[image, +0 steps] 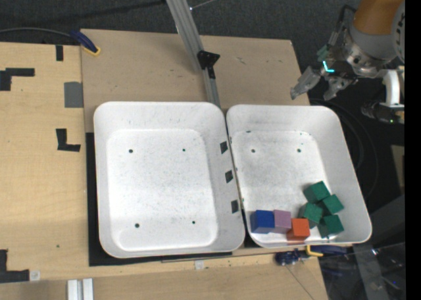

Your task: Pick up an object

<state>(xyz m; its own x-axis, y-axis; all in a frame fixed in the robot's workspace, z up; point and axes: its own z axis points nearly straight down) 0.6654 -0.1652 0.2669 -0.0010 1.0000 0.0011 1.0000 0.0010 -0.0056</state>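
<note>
Arm (376, 9) at upper right, orange band showing; pincer (308, 87) angled down-left, fingers unclear.

Even overhead light, soft shadows, slightly grainy but sharp throughout

bins (160, 113): white, speckled | blocks: green (318, 193), blue (263, 220), lilac (282, 219), orange (300, 227) | arm band (376, 8): orange

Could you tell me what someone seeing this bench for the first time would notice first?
Most likely the cluster of coloured blocks in the near corner of the right bin: a blue block, a purple block, an orange block and several green blocks packed together. Next, the gripper hanging beyond the bin's far right corner, away from the blocks.
</note>
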